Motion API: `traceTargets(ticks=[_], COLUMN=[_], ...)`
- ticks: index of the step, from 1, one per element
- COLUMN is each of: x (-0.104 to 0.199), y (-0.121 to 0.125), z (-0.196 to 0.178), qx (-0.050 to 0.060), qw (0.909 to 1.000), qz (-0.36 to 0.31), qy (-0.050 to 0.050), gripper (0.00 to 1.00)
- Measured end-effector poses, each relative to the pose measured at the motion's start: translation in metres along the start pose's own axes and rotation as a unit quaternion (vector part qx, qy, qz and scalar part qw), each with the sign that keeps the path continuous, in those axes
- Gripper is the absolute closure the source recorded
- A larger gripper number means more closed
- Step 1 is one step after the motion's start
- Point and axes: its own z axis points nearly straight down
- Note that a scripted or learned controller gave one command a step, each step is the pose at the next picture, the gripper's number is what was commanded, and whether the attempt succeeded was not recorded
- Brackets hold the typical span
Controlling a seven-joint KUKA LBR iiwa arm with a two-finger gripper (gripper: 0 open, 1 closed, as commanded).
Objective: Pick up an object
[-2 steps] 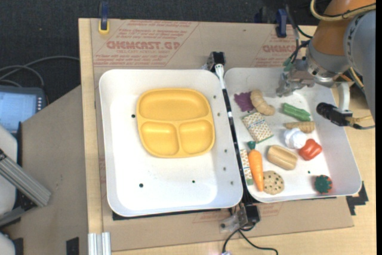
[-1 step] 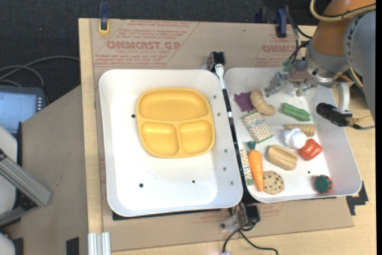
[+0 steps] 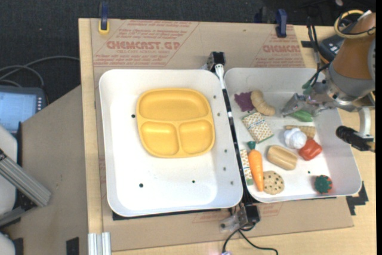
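the gripper [image 3: 301, 106] is hovering low in the right bin [image 3: 349, 171] over a green object [image 3: 303, 116] (finger state: cannot tell).

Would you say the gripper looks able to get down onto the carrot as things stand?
Probably yes: the carrot lies uncovered near the right bin's left wall, with the gripper at the far side; the cookie sits close alongside.

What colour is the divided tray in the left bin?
Yellow; the divided tray shows plainly in the camera view.
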Motion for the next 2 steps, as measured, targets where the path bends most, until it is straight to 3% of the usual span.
traceTargets(ticks=[1,2], x=[0.0014,0.0013], y=[0.0036,0.0032], z=[-0.0124,-0.0116], qx=[-0.004,-0.004], qw=[1.0000,1.0000], qz=[-0.002,-0.002], qy=[-0.003,-0.002], gripper=[1.00,0.00])
